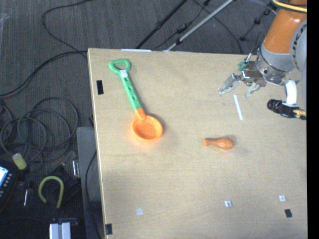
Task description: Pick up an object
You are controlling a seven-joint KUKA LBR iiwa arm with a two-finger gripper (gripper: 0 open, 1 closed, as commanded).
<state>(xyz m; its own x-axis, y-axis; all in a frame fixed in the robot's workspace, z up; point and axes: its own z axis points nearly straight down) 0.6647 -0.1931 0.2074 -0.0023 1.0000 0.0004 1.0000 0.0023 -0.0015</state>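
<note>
A toy scoop (135, 105) with a green handle and an orange sieve head lies on the left part of the pale wooden board (174, 193). An orange drumstick-shaped toy (219, 143) rests near the middle. A thin white stick (238, 107) lies just below my gripper (239, 88). The gripper hangs over the board's upper right, open, with its fingers (227, 88) spread and nothing between them. It stands well away from the scoop and up and to the right of the orange toy.
Left of the board, the dark floor carries cables (40, 118), a yellow-green hook (51, 187) and small gear. Tripod legs (209, 11) cross the floor beyond the board's far edge. Small black markers (99, 87) sit on the board.
</note>
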